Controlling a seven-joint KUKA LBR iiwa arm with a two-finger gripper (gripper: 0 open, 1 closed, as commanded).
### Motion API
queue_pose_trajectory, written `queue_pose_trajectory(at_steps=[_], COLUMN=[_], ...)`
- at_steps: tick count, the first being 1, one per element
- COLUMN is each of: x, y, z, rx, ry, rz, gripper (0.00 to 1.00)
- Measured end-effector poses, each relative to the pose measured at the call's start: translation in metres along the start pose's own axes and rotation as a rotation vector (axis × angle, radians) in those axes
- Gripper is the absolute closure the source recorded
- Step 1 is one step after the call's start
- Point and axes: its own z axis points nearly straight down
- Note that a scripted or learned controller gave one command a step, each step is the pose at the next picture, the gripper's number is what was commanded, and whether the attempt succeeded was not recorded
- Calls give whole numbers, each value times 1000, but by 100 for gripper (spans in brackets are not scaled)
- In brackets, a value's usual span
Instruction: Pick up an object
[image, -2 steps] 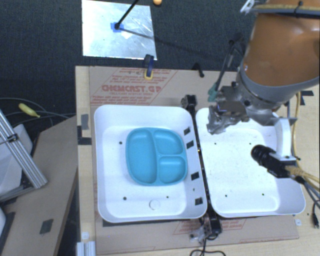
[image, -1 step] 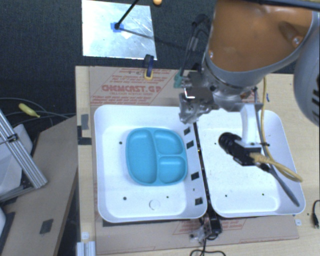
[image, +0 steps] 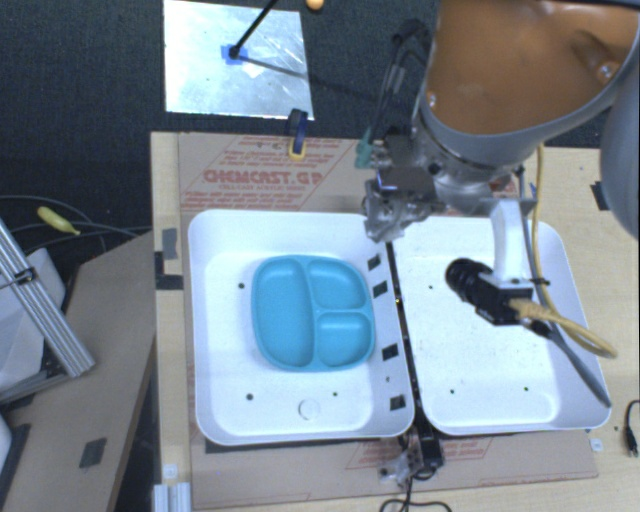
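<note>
The left bin (image: 215, 400) holds a blue divided plate (image: 310, 312), at seven o'clock from the jaws. Their opening cannot be told.

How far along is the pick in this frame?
Nothing looks done yet: the blue divided plate lies flat in the left bin, with nothing gripping it. In hand: the gripper hangs near the far end of the divide between the two bins, apart from the plate. Left: reaching the plate, grasping it and lifting it.
</note>
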Motion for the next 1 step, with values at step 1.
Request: queue_pose_trajectory(at_steps=[1], x=[-40], y=[-15], z=[-5], rx=[3], ry=[-2], rz=[9], gripper=[100])
